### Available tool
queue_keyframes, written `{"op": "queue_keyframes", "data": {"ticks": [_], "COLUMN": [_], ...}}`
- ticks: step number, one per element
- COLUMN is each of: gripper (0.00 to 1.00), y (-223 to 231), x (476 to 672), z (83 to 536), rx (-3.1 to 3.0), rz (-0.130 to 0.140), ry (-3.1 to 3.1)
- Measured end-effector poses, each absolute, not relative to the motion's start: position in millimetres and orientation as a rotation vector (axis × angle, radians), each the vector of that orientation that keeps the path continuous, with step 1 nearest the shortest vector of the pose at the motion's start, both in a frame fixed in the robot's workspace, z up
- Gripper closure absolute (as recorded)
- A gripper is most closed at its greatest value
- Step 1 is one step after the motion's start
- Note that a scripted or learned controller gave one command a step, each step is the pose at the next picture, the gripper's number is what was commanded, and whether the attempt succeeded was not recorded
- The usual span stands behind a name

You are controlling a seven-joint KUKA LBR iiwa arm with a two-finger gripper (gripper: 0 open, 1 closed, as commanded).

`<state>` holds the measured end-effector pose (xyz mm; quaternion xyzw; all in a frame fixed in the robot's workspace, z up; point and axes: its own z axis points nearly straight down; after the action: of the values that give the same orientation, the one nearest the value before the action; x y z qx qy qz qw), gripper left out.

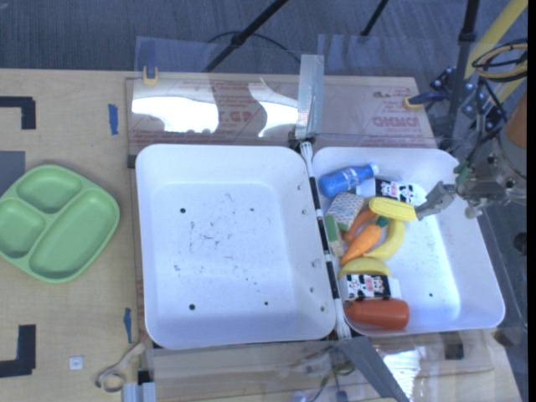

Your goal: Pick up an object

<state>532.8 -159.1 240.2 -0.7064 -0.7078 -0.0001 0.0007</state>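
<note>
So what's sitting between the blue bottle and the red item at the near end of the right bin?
In the camera view, between the blue bottle and the red item: a banana, two carrots and a black-and-white carton.

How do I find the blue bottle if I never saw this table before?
Look at the right-hand white bin, where a pile of toy food lies along its left wall. The blue bottle lies on its side at the far end of that pile, just beyond the banana and carrots. It is the only blue thing in the bin.
</note>
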Motion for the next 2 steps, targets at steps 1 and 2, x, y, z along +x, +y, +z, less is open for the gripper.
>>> {"op": "queue_keyframes", "data": {"ticks": [1,2], "gripper": [0.00,0.00], "y": [-138.4,-183.1], "x": [572.2,559.7], "z": [120.3,86.3], "rx": [-1.895,-1.638], "rz": [-0.007,-0.004], "ry": [-2.513,-2.684]}}
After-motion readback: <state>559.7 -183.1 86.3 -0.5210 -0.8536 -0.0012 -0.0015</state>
